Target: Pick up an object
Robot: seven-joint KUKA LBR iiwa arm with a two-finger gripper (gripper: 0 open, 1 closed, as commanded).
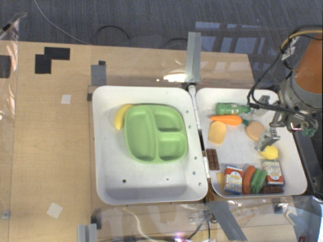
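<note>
One yellow lemon (271,153) just below the hand (267,141), right bin (302,178).

The left bin (103,135) is mostly taken up by a green divided plate (154,132) with a banana (120,116) touching its far-left edge; bare floor runs along the near side. The right bin (301,178) is crowded: bottle (231,108), carrot (227,120), lemon (270,153) and cartons (233,179) ring a small open patch at its centre.
</note>
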